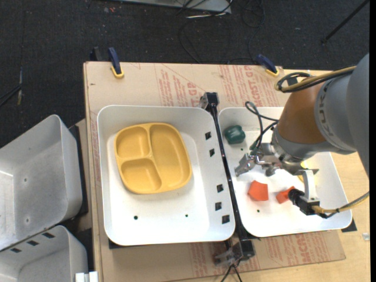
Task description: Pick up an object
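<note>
Orange block [258, 191] is the object we take as the task's thing; it lies in the right bin [338, 184], toward its near left part. Just right of it lies a smaller red piece [284, 196]. At the far left of the same bin we see a green object [235, 134]. Above the block hangs the gripper [254, 163], not touching it; we cannot tell how its jaws stand. In the left bin [202, 216] rests a yellow plate [153, 157] with three compartments.
</note>
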{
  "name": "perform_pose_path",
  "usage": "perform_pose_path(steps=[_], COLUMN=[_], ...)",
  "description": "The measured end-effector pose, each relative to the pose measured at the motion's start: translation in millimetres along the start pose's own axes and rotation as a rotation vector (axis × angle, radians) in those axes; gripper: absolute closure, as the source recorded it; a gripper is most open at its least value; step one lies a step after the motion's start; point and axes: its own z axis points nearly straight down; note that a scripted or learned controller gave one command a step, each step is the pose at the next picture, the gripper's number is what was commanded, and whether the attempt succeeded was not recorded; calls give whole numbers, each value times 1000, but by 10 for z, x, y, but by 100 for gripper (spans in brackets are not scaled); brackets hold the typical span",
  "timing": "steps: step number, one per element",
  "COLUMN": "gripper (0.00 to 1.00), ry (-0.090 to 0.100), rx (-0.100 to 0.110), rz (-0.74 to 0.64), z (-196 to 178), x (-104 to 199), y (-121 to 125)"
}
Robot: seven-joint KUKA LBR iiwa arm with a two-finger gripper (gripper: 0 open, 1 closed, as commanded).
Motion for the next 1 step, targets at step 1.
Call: perform_pose_path(steps=[1], gripper=[0], ry=[0], rx=[-3], rz=[1], z=[-14], x=[3], y=[0])
